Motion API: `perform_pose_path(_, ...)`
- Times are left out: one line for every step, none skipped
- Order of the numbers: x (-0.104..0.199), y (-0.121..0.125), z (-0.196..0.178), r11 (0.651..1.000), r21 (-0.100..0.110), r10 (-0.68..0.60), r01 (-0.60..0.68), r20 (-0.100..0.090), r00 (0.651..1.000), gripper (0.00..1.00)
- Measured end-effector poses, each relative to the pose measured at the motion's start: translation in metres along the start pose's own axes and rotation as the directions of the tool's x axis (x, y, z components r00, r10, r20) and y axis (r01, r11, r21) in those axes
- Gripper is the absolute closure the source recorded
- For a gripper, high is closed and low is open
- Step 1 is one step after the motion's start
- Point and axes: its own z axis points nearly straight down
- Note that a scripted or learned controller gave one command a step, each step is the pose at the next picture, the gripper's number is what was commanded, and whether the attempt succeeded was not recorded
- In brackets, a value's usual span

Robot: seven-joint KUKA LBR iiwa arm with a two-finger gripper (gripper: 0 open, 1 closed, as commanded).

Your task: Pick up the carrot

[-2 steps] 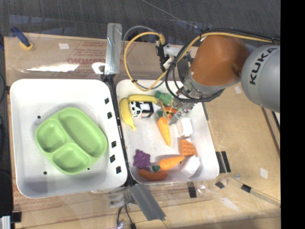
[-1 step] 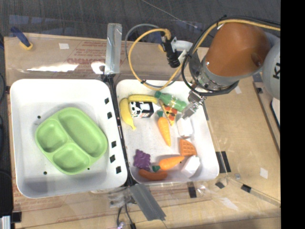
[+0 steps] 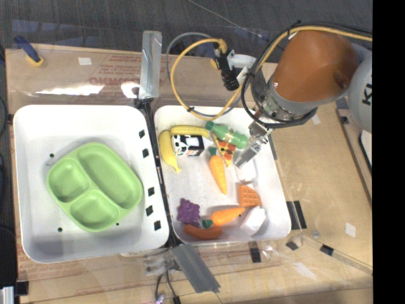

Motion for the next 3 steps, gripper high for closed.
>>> perform_pose_path(-0.039,0.033,0.085,0.999,-0.006,-0.037,0.037,0.011,0.999,0.0)
perform_pose_path(-0.075,0.006,0.108,0.997,-0.004,0.075,-0.075,0.005,0.997,0.0)
perform_pose_path(-0.079,0.007,0.107,0.982,0.0,-0.191,0.191,0.001,0.982,0.0)
